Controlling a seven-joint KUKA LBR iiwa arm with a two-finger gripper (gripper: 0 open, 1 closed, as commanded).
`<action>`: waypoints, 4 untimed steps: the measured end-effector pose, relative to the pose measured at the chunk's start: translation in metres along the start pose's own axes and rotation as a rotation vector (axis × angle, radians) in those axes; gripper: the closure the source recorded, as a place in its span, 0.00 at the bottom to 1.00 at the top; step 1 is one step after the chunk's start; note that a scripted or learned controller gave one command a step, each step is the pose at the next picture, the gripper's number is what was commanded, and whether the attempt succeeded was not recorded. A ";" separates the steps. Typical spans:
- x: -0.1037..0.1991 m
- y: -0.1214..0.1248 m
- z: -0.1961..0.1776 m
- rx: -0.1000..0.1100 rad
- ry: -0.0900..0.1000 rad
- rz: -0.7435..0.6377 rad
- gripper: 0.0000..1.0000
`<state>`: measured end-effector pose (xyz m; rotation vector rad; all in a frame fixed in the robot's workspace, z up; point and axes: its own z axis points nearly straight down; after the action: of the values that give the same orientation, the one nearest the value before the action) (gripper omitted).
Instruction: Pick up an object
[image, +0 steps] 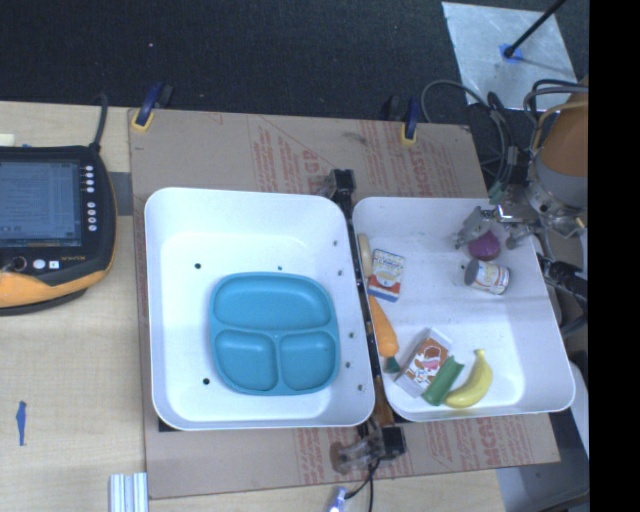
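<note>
My gripper hangs over the far right part of the right bin. A small round purple object sits between its grey fingers, and the gripper is shut on it. Just below it a small tin can lies on its side on the bin floor. Along the bin's left side lie a small white-and-red carton and an orange carrot. Near the front edge are a red-and-white packet, a green vegetable and a yellow banana.
The left bin holds a blue divided plate. A teach pendant lies on the bench at the far left. Cables and the arm's base crowd the back right. Clamps join the bins.
</note>
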<state>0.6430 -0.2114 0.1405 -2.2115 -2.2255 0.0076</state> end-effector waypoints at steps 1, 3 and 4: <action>0.000 -0.014 -0.014 0.000 0.000 0.001 0.00; 0.001 0.002 0.049 -0.001 -0.001 -0.002 0.00; 0.000 0.002 0.038 -0.001 -0.002 -0.005 1.00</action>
<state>0.6452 -0.2114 0.1027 -2.2071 -2.2332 0.0083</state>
